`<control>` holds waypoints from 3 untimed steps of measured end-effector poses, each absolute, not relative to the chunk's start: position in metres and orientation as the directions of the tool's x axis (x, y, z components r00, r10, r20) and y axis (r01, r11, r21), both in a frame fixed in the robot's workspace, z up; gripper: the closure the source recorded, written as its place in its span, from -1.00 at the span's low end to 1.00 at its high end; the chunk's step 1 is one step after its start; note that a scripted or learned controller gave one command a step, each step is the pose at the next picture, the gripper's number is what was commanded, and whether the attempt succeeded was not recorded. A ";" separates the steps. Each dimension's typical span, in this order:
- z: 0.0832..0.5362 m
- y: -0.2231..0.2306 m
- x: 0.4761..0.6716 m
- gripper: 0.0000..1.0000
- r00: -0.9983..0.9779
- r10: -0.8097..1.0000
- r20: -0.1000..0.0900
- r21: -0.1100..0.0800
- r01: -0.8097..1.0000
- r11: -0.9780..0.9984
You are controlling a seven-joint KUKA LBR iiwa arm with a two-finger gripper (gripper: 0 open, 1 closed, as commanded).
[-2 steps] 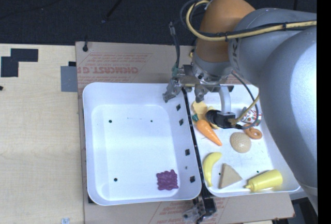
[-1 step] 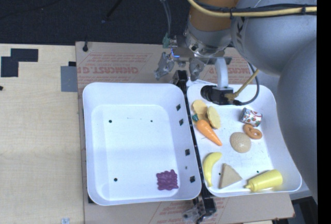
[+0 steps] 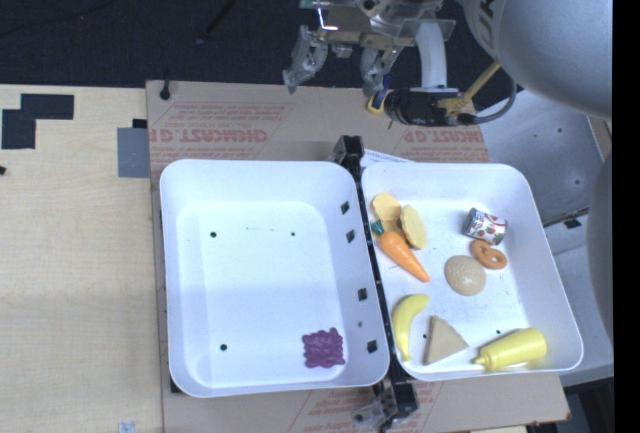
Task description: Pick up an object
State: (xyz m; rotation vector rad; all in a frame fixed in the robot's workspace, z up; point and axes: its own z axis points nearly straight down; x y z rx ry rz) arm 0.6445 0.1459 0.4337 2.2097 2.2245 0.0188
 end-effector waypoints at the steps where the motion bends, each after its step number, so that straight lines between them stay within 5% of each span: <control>1: 0.434 0.144 0.644 1.00 -0.009 1.000 -0.003 -0.006 1.000 0.009; 2: 0.545 0.198 0.618 1.00 -0.007 1.000 0.004 0.008 1.000 0.007; 3: 0.296 0.198 0.606 1.00 -0.001 1.000 -0.007 -0.021 1.000 0.001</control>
